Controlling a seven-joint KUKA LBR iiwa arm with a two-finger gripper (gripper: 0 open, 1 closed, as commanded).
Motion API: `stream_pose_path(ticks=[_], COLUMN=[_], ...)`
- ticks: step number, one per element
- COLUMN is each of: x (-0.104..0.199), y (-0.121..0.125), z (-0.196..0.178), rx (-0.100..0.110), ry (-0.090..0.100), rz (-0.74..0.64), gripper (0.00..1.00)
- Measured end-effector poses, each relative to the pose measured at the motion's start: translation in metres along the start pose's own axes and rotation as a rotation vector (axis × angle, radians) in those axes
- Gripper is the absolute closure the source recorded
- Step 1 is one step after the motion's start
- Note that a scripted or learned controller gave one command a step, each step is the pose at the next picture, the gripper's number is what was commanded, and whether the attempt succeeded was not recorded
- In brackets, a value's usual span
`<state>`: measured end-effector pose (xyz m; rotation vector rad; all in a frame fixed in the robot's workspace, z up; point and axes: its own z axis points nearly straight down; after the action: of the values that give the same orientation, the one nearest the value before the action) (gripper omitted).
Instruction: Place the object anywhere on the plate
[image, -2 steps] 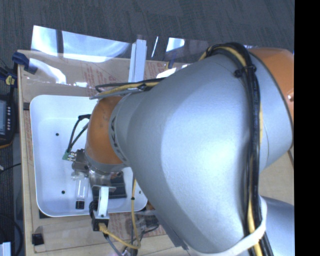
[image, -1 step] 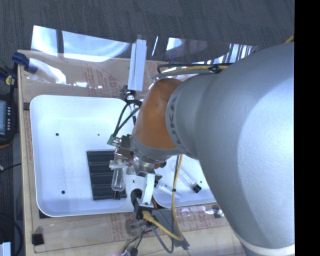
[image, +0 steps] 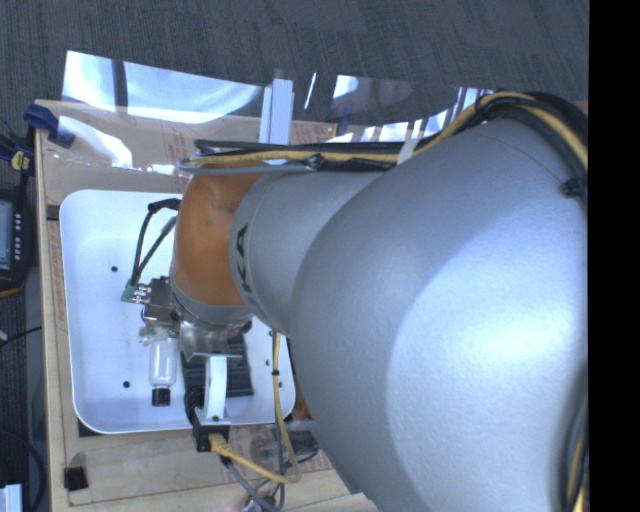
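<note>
My gripper hangs low over the left white bin, near that bin's front middle. It points down toward the bin floor, below the orange wrist band. A small dark square piece shows right at its lower end, and I cannot tell whether it belongs to the gripper or lies on the bin floor. The big grey arm covers the middle and right of the view and hides whatever lies beneath it.
The left bin's floor is bare white on its left side, with two tiny dark dots. Its wooden frame runs along the front. Clear plastic sheeting stands behind the bins.
</note>
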<state>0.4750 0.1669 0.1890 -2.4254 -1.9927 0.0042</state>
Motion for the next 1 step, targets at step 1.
stream_pose_path(ticks=[1], x=[-0.0817], y=[0.0204], z=[-0.0123], rx=[0.002], ry=[-0.001], rz=[-0.084], gripper=[1.00])
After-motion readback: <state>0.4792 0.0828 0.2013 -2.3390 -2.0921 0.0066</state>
